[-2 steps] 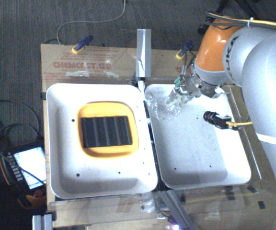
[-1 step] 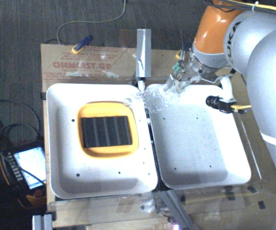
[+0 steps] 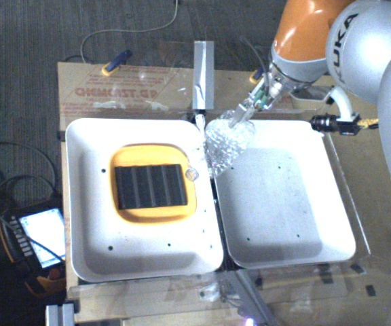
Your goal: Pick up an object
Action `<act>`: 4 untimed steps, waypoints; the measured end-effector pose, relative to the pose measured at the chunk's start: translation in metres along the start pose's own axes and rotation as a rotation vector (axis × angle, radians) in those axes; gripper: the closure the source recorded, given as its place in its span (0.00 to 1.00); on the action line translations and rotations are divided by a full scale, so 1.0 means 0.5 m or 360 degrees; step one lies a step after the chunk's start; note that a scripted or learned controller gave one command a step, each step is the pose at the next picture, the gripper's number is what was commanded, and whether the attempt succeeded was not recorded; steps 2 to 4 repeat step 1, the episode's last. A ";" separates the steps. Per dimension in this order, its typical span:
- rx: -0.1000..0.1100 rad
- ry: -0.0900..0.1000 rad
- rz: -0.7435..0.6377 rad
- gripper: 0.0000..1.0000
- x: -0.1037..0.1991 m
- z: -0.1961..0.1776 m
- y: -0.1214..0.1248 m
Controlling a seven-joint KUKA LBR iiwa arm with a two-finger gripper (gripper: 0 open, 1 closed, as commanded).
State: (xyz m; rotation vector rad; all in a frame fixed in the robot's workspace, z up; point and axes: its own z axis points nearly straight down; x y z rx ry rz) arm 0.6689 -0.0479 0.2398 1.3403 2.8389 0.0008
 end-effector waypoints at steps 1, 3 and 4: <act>-0.0001 0.0006 -0.0113 1.00 0.203 0.100 -0.121; -0.0001 0.0006 -0.0113 1.00 0.203 0.100 -0.121; -0.0001 0.0006 -0.0113 1.00 0.203 0.100 -0.121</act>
